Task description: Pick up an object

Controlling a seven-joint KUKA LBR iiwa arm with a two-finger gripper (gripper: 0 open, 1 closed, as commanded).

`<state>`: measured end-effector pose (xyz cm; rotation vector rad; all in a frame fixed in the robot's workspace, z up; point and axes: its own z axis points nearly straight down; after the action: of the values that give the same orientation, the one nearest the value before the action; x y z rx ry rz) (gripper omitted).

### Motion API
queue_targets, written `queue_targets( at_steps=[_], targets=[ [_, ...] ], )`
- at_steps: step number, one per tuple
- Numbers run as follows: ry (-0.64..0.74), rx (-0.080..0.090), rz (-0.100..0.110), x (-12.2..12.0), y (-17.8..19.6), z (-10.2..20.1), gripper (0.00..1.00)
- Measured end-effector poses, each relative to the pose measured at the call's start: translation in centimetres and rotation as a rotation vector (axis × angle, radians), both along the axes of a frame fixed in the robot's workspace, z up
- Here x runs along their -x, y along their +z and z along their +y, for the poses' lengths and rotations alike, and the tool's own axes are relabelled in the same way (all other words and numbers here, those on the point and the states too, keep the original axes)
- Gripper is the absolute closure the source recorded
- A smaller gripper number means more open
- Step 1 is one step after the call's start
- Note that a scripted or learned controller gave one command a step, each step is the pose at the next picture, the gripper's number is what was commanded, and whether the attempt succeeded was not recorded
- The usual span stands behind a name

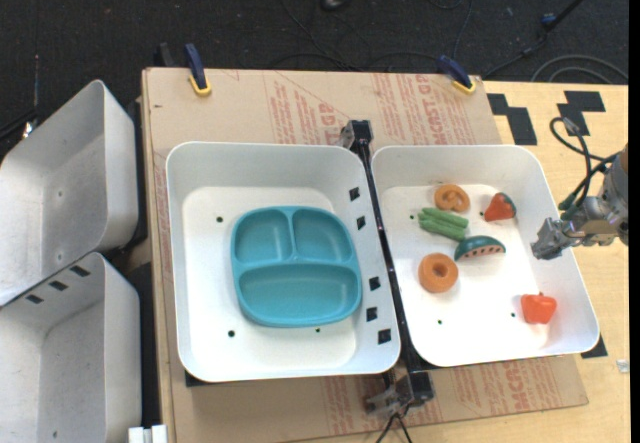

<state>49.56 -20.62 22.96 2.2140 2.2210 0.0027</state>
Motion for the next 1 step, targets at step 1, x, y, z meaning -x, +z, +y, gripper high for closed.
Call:
queue_targets(
  at_steps=[1],
  targets=[
    [0.005, -0.004, 0.005, -0.46, -0.76, 5.42, 1.0]
  ],
)
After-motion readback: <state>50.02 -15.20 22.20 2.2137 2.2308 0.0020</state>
